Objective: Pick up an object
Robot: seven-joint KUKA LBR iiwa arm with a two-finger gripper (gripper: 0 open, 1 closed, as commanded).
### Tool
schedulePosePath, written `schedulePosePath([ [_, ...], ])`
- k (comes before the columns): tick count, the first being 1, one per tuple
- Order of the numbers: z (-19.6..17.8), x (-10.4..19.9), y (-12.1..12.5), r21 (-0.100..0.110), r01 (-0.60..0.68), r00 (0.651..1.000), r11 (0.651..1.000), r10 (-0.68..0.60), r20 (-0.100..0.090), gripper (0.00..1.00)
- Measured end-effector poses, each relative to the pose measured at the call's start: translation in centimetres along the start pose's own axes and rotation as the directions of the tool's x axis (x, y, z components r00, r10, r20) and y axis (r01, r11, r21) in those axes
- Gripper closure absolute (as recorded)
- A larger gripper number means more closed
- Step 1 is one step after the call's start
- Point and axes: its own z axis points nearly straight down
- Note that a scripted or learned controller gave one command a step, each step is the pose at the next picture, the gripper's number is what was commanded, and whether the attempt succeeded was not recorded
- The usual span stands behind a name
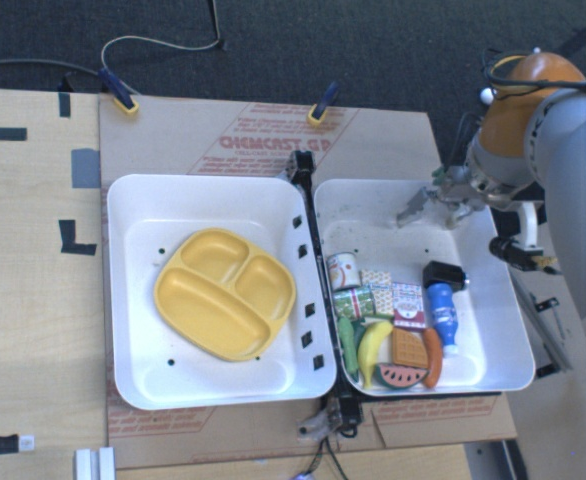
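In the right bin (493, 363), a cluster of small objects is seen packed toward the near left corner: a small can (343, 269) at the top, a green box (354, 303) just below it, a yellow banana (372, 347) lying beside a green vegetable (346, 343), a watermelon slice (398, 376) at the near edge, a waffle-like biscuit (407, 347), an orange sausage (433, 357), two small cartons (407, 305), and a blue bottle (441, 314) with a black cap pointing away from the camera. The far half of this bin is left bare. The gripper (435, 206) is positioned over the far right part of the same bin, well apart from the cluster; its fingers (413, 211) are seen spread and released, with nothing between them. The grey arm (563, 158) with its orange band (518, 108) is seen entering from the right. In the left bin (123, 298), a yellow divided plate (225, 293) is laid flat near the centre. Both bins are set on a cardboard sheet (263, 138) on the surface, held by two blue-and-yellow clamps (121, 92) at its far edge.
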Motion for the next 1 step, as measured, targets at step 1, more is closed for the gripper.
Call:
schedulePosePath([
  [1, 0.78, -0.13, 0.0, 0.002, -0.003, 1.0, 1.0, 0.003, -0.003, 0.0],
])
